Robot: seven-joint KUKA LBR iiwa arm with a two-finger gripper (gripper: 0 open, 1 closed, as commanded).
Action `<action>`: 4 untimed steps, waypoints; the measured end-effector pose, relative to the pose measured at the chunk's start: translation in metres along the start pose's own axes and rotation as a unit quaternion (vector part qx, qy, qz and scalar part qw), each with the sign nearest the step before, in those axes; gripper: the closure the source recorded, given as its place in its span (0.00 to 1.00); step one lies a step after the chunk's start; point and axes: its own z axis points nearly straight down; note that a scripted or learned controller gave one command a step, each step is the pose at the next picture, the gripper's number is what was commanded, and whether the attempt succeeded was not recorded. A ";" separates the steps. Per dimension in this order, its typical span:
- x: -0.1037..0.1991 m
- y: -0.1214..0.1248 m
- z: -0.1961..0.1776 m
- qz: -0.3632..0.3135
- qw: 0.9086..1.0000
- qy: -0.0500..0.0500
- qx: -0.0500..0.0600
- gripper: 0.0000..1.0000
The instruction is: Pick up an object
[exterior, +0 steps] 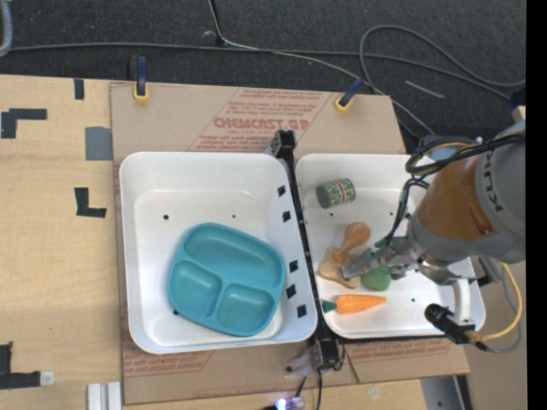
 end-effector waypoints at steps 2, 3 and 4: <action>0.000 -0.008 -0.064 -0.001 1.000 0.000 -0.001 1.00; 0.000 -0.007 -0.117 -0.001 1.000 -0.001 -0.002 1.00; 0.059 0.008 -0.112 -0.004 1.000 0.001 0.001 1.00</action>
